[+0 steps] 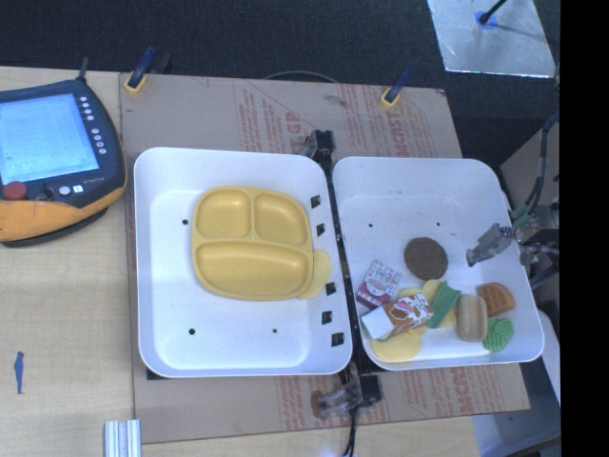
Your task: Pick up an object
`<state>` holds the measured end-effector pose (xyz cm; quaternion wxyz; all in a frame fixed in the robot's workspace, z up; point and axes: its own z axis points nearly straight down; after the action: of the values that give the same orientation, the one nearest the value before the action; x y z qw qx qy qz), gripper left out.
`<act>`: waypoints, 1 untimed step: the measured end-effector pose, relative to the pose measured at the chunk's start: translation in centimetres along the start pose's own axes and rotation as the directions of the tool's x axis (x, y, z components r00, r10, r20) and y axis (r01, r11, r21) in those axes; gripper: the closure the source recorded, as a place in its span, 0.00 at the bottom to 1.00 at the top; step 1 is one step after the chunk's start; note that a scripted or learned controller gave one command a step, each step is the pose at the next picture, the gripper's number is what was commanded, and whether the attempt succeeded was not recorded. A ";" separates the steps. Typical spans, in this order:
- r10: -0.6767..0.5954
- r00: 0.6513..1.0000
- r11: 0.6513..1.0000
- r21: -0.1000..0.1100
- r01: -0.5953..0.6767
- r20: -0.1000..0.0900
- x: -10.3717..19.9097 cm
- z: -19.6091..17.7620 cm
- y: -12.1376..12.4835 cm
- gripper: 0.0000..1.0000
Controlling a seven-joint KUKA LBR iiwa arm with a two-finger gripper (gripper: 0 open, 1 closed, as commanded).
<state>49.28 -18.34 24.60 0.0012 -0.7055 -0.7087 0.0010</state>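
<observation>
Grey metal hand [490, 243], dark cables behind, teal fitting at wrist

Teach pendant [52, 160] with lit screen and orange underside lies at the desk's [57, 350] left edge. Brown cardboard sheet [285, 112] sits under both bins, held by two yellow-blue clamps [141, 72] at its far edge. Grey square plate [490, 22] on the dark floor, top right. Small blue mark [19, 371] on the desk, lower left.

bench: light wood [57, 350] | cardboard sheet [285, 112] under bins | floor: dark carpet [238, 17]
</observation>
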 end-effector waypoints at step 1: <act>-0.004 1.000 1.000 -0.005 0.004 0.000 2.2 15.6 4.1 0.00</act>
<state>53.29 -16.08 8.98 -0.0005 -0.7040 -0.7102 -0.0007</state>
